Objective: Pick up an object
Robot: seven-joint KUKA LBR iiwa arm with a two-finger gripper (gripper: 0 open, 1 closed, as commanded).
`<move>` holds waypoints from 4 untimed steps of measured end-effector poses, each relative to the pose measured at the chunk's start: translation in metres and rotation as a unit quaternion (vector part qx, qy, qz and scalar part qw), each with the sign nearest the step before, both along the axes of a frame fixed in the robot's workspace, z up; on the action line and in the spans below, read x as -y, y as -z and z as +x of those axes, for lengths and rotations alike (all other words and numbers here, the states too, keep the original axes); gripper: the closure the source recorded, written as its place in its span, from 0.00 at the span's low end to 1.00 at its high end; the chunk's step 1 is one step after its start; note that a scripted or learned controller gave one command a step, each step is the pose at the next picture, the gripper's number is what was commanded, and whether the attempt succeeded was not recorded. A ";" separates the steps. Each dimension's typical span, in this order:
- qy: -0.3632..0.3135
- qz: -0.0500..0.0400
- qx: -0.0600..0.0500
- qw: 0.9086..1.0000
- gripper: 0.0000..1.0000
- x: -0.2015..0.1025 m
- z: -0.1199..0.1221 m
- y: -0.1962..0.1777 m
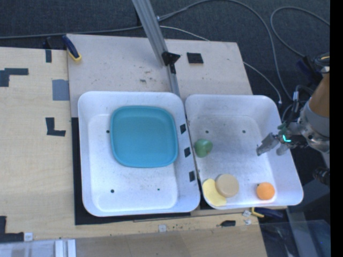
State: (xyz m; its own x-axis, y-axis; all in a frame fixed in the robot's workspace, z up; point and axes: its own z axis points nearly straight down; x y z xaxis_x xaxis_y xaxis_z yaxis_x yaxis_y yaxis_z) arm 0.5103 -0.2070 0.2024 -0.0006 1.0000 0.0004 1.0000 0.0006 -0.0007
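My gripper hangs over the right edge of the right bin, open, with nothing between its fingers. A small green round object lies at the bin's left side. A tan round piece rests on a yellow one at the bin's front left. Below the gripper, an orange ball sits at the front right. A blue square plate lies in the left bin.
A metal pole slants down from the top to the gap between the bins. Cables trail over the dark floor at the back right. A yellow-and-blue clamp sits at the bench's back left corner.
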 end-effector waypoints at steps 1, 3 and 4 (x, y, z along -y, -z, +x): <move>0.000 0.000 0.000 1.000 0.00 0.000 0.000 0.000; 0.000 0.000 0.000 1.000 0.00 0.001 0.003 0.113; 0.000 -0.001 0.001 1.000 1.00 0.002 0.003 0.101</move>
State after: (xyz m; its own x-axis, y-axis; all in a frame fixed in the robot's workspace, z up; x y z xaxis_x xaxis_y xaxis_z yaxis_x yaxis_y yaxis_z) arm 0.5133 -0.2091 0.1015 0.0002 1.0000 -0.0017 1.0000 -0.0002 0.0019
